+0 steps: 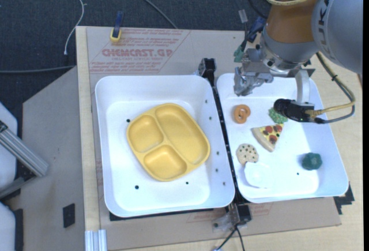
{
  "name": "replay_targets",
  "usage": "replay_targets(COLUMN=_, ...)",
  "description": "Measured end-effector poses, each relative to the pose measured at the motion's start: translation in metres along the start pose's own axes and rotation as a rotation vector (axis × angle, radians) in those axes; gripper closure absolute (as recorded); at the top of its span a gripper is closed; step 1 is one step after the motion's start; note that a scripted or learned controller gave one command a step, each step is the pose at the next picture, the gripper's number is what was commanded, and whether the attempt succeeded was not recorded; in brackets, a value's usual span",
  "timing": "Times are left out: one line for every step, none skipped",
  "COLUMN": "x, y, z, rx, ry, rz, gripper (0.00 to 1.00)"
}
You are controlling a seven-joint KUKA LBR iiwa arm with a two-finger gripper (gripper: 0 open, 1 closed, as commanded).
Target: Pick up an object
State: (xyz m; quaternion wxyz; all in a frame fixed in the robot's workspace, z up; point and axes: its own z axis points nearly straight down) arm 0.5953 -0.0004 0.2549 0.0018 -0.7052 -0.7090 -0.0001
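Note:
My gripper (pixel 244 87) hangs over the far left corner of the right bin (pixel 328 186), with nothing visible between its fingers. Just in front of it lies an orange pretzel (pixel 241 113). A pizza slice (pixel 268 135) lies toward the bin's middle, with a green leafy piece (pixel 278 115) beside it. A chocolate-chip cookie (pixel 247 153) sits near the bin's left wall. A dark green lump (pixel 311 161) rests at the right. A white object (pixel 258 175) lies near the front, hard to tell from the bin floor.
The left bin (pixel 109 146) holds a yellow three-compartment tray (pixel 168 141). A black clamp (pixel 207 66) sits at the far end of the divider between the bins. Cardboard (pixel 144 51) lies under both bins, with a blue-and-yellow clip (pixel 117 31) at its far edge.

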Motion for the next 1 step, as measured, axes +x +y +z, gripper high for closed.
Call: replay_targets(x=0.0514, y=0.0008, z=-0.0007, rx=-0.003, ry=-0.001, rz=-0.001, gripper=1.00)
